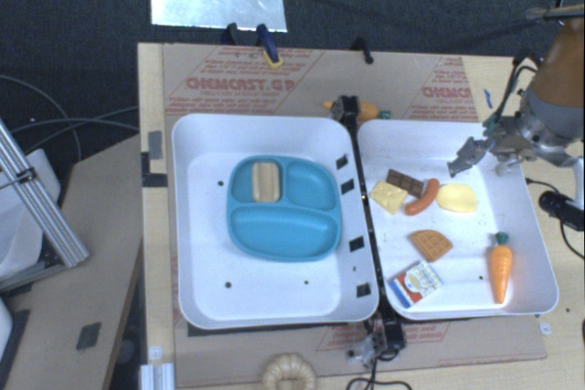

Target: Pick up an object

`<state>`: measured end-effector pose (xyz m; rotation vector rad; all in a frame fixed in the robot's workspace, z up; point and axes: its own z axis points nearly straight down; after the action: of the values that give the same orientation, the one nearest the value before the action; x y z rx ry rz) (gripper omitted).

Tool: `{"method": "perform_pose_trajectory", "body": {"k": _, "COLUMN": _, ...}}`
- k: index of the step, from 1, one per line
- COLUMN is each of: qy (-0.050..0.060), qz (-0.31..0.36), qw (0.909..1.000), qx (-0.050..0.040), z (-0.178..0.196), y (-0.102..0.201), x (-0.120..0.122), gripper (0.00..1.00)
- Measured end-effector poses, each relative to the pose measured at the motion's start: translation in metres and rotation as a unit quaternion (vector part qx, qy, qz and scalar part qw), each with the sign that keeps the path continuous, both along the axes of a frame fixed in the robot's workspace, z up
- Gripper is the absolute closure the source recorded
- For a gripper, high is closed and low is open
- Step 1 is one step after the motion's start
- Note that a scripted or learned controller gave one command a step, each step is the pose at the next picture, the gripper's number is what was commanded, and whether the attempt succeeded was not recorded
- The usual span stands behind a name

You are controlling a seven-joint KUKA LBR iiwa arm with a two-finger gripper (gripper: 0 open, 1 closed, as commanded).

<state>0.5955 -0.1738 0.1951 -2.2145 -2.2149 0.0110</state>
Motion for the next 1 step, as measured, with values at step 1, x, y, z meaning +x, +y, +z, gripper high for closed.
{"method": "perform_pose_trajectory", "body": {"k": 1, "qy": -0.007, "qz": 0.001, "qw": 1.0, "qx": -0.0011, "z": 0.0084, "y": 0.0005, "x": 0.0029, "gripper": 0.0}}
